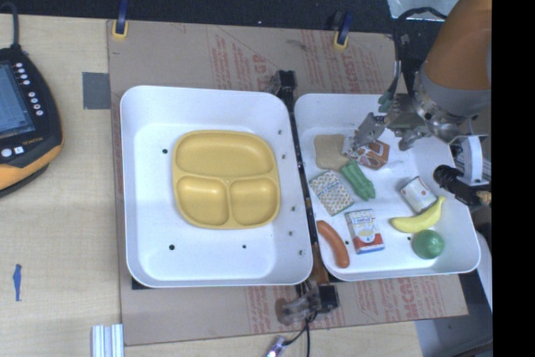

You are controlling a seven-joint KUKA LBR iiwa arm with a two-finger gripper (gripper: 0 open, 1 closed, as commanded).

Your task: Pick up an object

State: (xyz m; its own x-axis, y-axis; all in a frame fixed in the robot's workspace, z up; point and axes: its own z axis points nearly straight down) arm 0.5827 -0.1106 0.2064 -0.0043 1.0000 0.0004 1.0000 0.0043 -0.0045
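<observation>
Over the right-hand bin (468, 263) now, grey arm (456, 46) with its orange band reaching in from the right, tool (365, 140) tipped down low at the bin's upper middle. Fingers spread fairly wide, nothing seen between them. Just under and beside the fingertips, a small brown-and-white packet (376, 153), touching or nearly so; can't tell which from up here. Left of that, a tan slice of toy bread (329, 150) lying flat against the bin's left side. Below the tool, a green pickle (358, 180) lying on a slant, and just beside it a checkered sachet (332, 191), tilted. Further down, a red sausage (333, 242) near the bin's lower left corner, a small juice carton (364, 230) lying on its back just right of it. Over on the right, a white cup-like piece (415, 193) on its side, a yellow banana (419, 218) curving beneath it, and a green lime (428, 244) tucked close under the banana. In the left-hand bin (138, 180), a yellow divided plate (226, 178) sitting square in the middle, well apart from the action. Both bins side by side on brown cardboard (209, 54) clipped to the wooden counter (58, 263). At the far left edge, a teach pendant (21, 130) with an orange rim.
</observation>
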